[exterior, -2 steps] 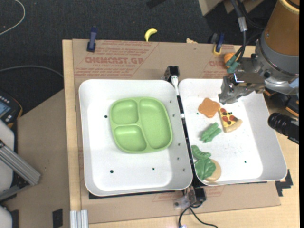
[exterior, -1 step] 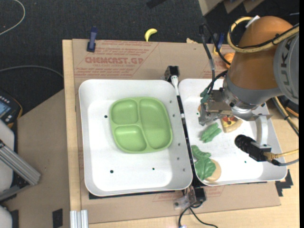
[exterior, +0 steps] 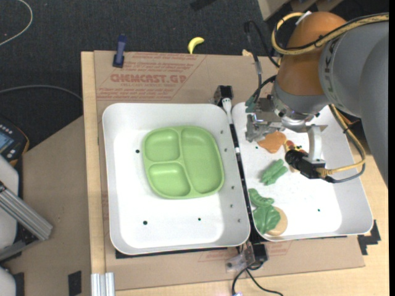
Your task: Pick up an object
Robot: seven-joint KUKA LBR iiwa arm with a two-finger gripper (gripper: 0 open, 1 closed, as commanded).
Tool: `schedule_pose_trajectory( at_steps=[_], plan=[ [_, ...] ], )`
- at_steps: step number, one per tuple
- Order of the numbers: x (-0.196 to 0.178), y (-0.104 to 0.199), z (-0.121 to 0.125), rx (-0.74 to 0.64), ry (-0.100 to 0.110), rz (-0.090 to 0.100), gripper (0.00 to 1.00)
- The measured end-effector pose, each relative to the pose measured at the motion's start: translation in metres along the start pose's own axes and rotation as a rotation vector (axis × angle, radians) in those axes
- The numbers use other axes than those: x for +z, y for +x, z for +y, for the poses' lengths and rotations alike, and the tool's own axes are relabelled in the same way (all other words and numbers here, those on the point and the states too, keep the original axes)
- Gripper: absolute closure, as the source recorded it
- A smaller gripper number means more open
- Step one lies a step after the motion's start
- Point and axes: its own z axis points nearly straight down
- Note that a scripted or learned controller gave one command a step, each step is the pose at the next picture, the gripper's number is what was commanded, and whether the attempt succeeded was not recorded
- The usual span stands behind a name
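Up in the far-left corner of the right bin point(exterior: 340, 193), right beside the wall it shares with the other bin, the gripper point(exterior: 258, 131) sits low over an orange piece point(exterior: 272, 142). Honestly can't tell from this angle whether it's open or closed, or whether it's touching the orange piece at all. The metal of the head covers that spot, so I wouldn't call anything held.

Working outward in that bin:
- 1 orange piece, half tucked under the gripper
- 1 small green piece point(exterior: 273, 171) lying at a slant, just nearer the camera than the orange one and apart from it
- 1 lumpy green cluster point(exterior: 264, 209) by the near-left corner (could be two bits, hard to say)
- 1 tan round disc point(exterior: 281, 225), with the cluster overlapping it

The left bin point(exterior: 123, 187) has just 1 thing: a pale green divided plate point(exterior: 183, 161) with three compartments, lying flat about mid-bin.

Both bins rest on a cardboard sheet point(exterior: 154, 76) with red print. At its far edge there's 1 blue clip point(exterior: 119, 51) and 1 small yellow curved thing point(exterior: 195, 43).
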Motion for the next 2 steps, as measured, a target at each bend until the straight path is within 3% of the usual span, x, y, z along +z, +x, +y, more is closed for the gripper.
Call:
schedule_pose_trajectory(
  at_steps=[1,2],
  plan=[
    [-0.029,0.071,-0.024,-0.007,0.000,0.005,1.00],
    [-0.047,0.121,-0.060,-0.006,0.003,0.005,1.00]
  ],
)
